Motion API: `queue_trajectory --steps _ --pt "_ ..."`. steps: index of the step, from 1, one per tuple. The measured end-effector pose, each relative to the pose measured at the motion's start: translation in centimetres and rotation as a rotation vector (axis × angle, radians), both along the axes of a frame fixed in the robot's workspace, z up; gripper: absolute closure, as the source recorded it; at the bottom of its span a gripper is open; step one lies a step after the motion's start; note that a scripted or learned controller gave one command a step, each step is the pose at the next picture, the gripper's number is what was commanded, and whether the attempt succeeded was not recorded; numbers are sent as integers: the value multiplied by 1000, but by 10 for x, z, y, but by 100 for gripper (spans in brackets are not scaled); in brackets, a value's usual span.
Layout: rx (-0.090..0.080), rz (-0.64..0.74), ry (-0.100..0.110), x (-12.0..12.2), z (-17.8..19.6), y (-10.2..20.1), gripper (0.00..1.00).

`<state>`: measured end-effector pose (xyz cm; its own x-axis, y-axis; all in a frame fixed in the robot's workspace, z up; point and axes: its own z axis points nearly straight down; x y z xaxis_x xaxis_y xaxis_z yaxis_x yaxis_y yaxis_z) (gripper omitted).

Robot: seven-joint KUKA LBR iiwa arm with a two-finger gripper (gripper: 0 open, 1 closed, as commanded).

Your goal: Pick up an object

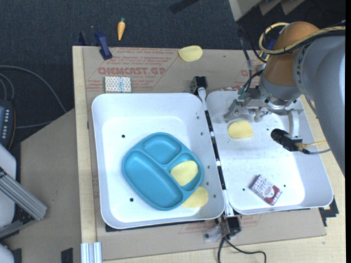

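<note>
Over right white bin [312, 193] I see claw [245, 110] low, just above pale yellow rounded piece [240, 129] — grip state: can't tell; small red-patterned packet [265, 189] well apart.

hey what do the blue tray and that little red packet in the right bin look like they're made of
The blue tray looks like moulded plastic, smooth and slightly glossy: one even colour, rounded divided compartments, soft highlights on its rim. The red packet looks like a printed foil or plastic wrapper: flat, with red and white print and a faint sheen, though it is too small to be sure.
</note>
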<state>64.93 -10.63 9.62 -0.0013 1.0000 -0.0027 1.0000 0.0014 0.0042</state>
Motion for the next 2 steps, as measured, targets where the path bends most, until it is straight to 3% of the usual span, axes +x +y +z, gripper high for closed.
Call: queue_trajectory --steps 1,2 --pt "3 -1 5 -13 -11 15 0" --pt "1 0 -2 -11 1 14 100"
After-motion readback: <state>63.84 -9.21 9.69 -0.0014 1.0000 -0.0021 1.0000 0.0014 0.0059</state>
